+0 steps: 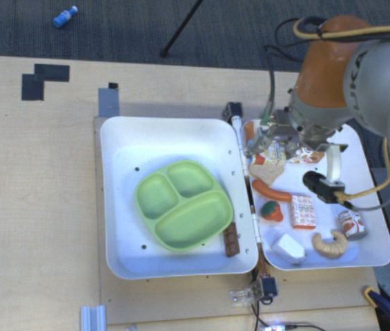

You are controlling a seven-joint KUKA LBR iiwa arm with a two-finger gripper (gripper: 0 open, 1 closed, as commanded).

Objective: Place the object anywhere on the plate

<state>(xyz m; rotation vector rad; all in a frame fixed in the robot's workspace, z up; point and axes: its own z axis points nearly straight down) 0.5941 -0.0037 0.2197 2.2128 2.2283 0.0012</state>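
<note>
The green divided plate (183, 204) lies in the left bin (122, 185), slightly right of its middle, with nothing on it. My gripper (276, 142) hangs low over the upper left corner of the right bin (377, 243), under the orange wrist band. Just below it sit a tan bread-like piece (266, 172) and a small printed packet (272, 158). From this angle I cannot make out whether anything is in the gripper.
The right bin also holds an orange sausage (272, 192), a red fruit (272, 212), a red-white packet (303, 212), a white block (290, 246), a croissant (329, 245) and a small can (352, 224). A brown bar (230, 241) lies against the left bin's right wall.
</note>
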